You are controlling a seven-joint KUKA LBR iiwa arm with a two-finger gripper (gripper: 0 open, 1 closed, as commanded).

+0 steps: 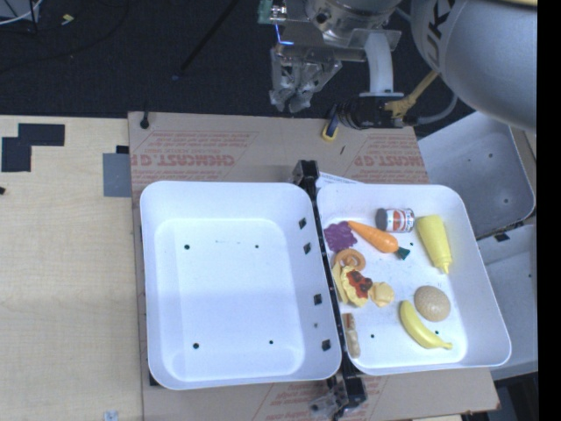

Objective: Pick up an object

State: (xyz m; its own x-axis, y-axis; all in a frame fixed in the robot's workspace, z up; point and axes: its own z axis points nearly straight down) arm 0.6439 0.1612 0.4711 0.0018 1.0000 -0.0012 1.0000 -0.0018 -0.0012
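Note:
My gripper (294,95) hangs high at the top of the camera view, above the far edge of the bench and well away from both bins, with nothing visibly held. The right bin (478,323) holds the objects: an orange carrot (374,236), a small can (395,220), a yellow corn-like piece (436,242), a purple item (339,236), a pretzel-like ring (351,260), a yellow and red food piece (359,286), a tan round item (431,303) and a banana (422,326).
The left bin (228,358) stands beside the right one, joined by a black clip strip (316,261). Both rest on a cardboard sheet (219,152). A thin tan stick (351,333) lies along the right bin's left wall.

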